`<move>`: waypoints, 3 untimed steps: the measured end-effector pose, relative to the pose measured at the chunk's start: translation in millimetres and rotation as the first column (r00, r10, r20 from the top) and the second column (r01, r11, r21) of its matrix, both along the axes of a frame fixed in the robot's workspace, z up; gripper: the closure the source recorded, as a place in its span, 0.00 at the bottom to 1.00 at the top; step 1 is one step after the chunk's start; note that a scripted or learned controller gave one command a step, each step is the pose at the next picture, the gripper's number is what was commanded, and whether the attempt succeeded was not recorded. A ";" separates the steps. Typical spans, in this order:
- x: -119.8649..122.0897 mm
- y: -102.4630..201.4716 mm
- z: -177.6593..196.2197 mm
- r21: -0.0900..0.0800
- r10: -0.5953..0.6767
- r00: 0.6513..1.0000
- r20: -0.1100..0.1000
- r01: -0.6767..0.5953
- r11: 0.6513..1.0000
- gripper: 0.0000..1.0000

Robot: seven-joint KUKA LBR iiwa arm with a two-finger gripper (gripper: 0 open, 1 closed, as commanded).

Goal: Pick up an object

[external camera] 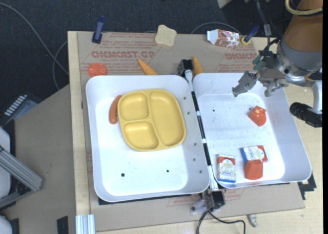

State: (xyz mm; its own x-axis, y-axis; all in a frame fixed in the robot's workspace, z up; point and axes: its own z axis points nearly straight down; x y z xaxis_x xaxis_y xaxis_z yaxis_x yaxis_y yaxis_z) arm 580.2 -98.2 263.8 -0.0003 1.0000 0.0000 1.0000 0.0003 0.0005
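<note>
Risk of a miss: small carton (226, 169) and red block (253, 169) crowded against the near wall of the right bin (220, 120), awkward for fingers; lone red piece (257, 115) likely to skid aside. Claw (256, 87) just beyond that piece, spread wide, pinching nothing; arm (302, 38) slanting in from the right.

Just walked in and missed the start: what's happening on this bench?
A grey robot arm reaches in from the right, its gripper hovering over the back of the right bin with nothing between its fingers. In that bin lie a small orange-red piece and two little cartons near the front. The left bin holds a yellow divided tray and a hot dog.
</note>
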 end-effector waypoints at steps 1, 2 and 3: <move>26.5 -55.2 -45.6 -0.002 -0.002 1.000 -0.001 0.002 1.000 0.00; 37.7 -97.7 -128.5 0.000 -0.002 1.000 -0.005 0.002 1.000 0.00; 23.3 -116.5 -168.6 0.001 -0.001 1.000 -0.003 0.001 1.000 0.00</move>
